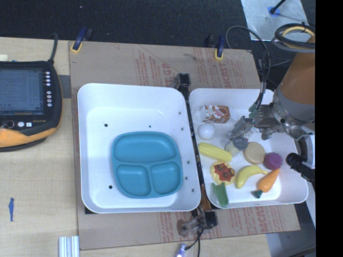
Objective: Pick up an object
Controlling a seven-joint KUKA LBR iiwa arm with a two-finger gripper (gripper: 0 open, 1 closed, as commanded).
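The right white bin (292,197) holds several toy foods: a red-and-white packet (215,113), a white ball (206,130), a corn cob (215,152), a red-and-yellow piece (223,172), a green piece (220,194), a banana (247,174), a carrot (268,181), a purple piece (273,160) and a tan round piece (254,153). My gripper (241,130) hangs low over the middle of this bin, just above a small grey object (239,142) and left of the tan piece. Nothing is visibly lifted.
The left white bin (91,143) carries a blue divided plate (146,164). A teach pendant (27,100) lies on the bench at far left. Cables (252,42) run behind the right bin. The arm body (297,90) covers that bin's back right corner.
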